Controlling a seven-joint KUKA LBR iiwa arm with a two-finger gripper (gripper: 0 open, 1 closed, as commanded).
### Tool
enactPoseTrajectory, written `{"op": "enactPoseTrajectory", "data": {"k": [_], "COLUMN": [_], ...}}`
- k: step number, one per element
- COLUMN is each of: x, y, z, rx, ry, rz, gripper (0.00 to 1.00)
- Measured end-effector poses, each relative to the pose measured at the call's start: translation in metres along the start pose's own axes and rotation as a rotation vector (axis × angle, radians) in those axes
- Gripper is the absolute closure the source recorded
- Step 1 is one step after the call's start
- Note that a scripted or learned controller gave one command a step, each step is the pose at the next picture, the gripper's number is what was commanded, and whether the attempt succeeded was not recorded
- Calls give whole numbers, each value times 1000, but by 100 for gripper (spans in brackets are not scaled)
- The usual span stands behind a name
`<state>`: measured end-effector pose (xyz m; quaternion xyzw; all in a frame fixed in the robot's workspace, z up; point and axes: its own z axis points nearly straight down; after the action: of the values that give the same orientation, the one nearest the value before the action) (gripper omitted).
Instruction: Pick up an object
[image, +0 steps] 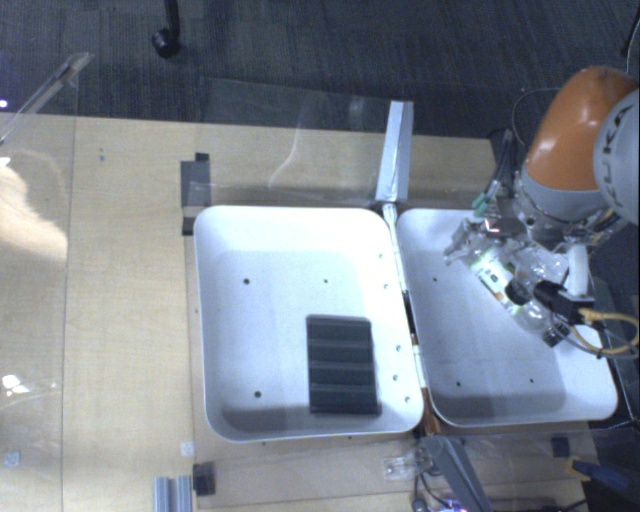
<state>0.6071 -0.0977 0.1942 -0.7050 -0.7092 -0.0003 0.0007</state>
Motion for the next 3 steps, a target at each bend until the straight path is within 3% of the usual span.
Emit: {"op": "enactPoseTrajectory", "data": {"k": [1, 2, 3], "x": [-58, -88, -86], "y": [3, 20, 22], "z": [32, 101, 88], "rx": [-4, -20, -26], "ry": [-2, -7, -8], "rz": [-84, -156, -157], "gripper": [0, 0, 100]}}
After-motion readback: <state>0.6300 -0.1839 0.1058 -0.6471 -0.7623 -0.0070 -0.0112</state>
